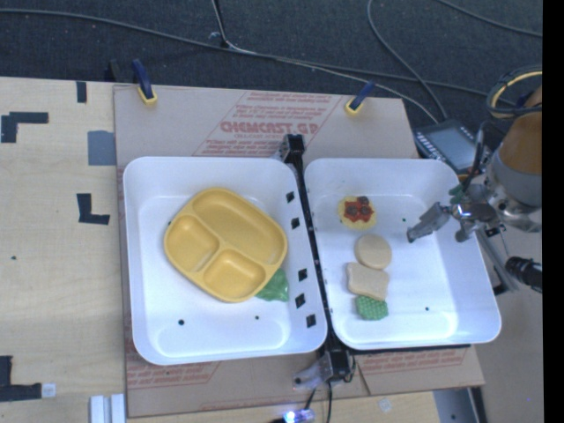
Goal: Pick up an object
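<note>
The right bin [458,320] holds several toy foods in a column left of its middle: a small yellow round with red topping [357,211], a tan round cookie [373,252], a pale bread slice [367,280] and a green dotted piece [372,307]. My gripper [443,226] hangs over the right side of this bin, to the right of the red-topped round and the cookie. Its fingers [424,225] are spread open with nothing between them. It touches none of the foods.
The left bin [150,324] holds a yellow divided plate [226,243], with a green leafy piece [276,287] poking out from under its lower right edge. A black divider [304,236] runs between the bins. Cables lie on the dark floor behind the bench.
</note>
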Controlling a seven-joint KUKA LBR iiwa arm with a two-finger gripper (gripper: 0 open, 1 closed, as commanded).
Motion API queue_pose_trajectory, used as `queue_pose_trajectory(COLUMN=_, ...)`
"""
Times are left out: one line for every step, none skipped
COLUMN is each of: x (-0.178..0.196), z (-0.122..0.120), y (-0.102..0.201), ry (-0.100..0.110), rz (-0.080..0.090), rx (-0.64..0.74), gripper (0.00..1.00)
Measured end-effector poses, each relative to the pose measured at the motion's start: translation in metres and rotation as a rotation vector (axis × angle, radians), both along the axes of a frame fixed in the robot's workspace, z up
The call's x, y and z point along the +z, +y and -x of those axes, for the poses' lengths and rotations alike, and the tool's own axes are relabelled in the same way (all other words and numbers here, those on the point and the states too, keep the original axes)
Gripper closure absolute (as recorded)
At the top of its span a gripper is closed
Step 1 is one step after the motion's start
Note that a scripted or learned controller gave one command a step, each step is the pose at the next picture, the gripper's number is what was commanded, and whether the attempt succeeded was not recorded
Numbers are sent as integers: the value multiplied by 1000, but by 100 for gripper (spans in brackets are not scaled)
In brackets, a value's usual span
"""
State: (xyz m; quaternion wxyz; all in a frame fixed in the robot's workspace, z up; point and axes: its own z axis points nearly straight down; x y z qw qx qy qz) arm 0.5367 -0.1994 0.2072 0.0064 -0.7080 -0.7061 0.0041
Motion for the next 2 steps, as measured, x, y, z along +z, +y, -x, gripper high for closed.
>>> queue_pose_trajectory(x=6, z=-3, y=0, ry=-10, rz=3, rx=4, gripper=0)
queue_pose_trajectory(x=-40, z=-1, y=1, ry=-6, rz=2, rx=4, gripper=0)
